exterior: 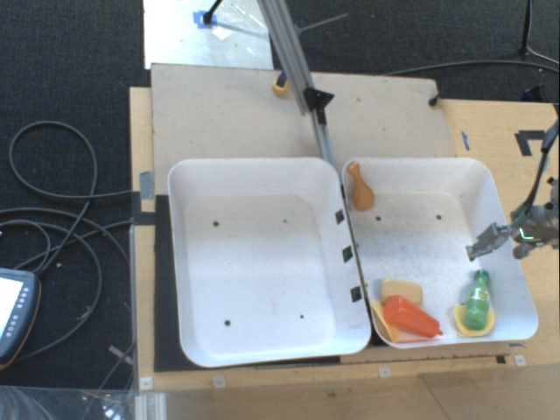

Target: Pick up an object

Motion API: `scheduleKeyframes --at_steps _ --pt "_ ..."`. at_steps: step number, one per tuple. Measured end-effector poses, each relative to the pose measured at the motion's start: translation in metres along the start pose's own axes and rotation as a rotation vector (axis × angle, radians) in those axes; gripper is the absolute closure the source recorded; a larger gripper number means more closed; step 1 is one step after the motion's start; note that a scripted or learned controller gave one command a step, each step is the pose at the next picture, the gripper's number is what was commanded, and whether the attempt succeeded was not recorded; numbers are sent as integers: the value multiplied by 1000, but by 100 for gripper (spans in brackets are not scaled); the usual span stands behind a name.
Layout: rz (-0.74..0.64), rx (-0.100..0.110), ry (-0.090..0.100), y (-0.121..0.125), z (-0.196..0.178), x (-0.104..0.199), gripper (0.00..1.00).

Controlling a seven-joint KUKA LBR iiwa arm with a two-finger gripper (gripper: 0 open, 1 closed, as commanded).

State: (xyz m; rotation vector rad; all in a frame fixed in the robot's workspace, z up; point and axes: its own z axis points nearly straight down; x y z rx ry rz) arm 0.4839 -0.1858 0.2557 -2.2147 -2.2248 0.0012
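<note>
End effector: right bin's right edge; grip state cannot tell.
Green bottle: front-right corner.
Orange carrot: front edge.
Drumstick: back-left corner.

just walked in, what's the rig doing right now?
It's a pick attempt. The gripper reaches in from the right edge, over the right bin, with nothing visibly held. The candidates lie in that bin: a green bottle on a yellow piece near the front right corner, an orange carrot-like toy beside a tan block at the front, and a brown drumstick-shaped toy at the back left corner. Nothing looks picked yet.
</note>
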Motion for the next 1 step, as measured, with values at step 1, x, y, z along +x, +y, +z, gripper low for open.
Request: scheduleKeyframes --at_steps 1 --pt "1 -4 -1 1 -2 0 0"
